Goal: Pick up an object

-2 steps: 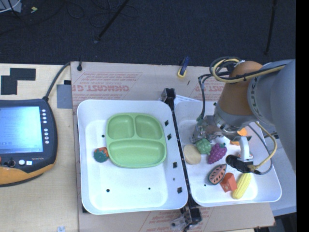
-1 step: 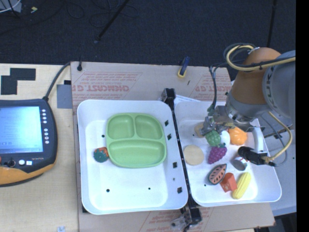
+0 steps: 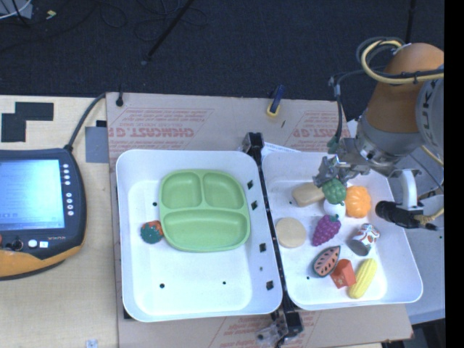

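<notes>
The right bin (image 3: 406, 281) holds several toy foods. My gripper (image 3: 334, 177) hangs over its back part, right above a green broccoli (image 3: 334, 191) that stands on its white stem. The gripper's tip meets the broccoli's top, and that contact is hidden. Close around the broccoli are a tan bread piece (image 3: 308, 194) on the left, an orange pepper (image 3: 357, 201) on the right and purple grapes (image 3: 326, 228) in front.
Nearer the front of the right bin lie a round cookie (image 3: 291, 232), a watermelon slice (image 3: 327, 261), a red piece (image 3: 343, 273), yellow corn (image 3: 362, 278) and a brown-and-white item (image 3: 364, 239). The left bin (image 3: 145, 288) holds a green divided plate (image 3: 204, 210) and a small red-green fruit (image 3: 151, 232).
</notes>
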You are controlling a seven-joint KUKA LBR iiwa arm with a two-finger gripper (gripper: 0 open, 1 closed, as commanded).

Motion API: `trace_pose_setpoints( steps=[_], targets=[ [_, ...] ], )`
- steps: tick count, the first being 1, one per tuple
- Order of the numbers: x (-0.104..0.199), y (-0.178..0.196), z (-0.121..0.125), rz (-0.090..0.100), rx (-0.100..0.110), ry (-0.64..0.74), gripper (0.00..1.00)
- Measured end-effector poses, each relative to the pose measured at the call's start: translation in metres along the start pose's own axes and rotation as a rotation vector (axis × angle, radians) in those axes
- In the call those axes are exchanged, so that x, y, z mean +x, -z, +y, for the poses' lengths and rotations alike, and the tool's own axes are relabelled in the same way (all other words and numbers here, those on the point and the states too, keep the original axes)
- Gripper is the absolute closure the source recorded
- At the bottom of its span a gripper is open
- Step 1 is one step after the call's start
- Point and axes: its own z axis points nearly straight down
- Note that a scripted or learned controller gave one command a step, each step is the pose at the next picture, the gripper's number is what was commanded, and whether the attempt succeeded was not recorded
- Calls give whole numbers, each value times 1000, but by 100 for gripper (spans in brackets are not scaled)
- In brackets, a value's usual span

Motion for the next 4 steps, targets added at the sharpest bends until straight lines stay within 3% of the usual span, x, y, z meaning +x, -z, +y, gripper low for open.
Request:
trace_pose_setpoints(
  steps=[1,2,3,4],
  targets=[
    [-2,16,0,1,3,0,100],
    [46,10,2,3,6,5,100],
    [103,20,19,3,3,7,100],
    [129,10,29,1,5,4,100]
  ],
)
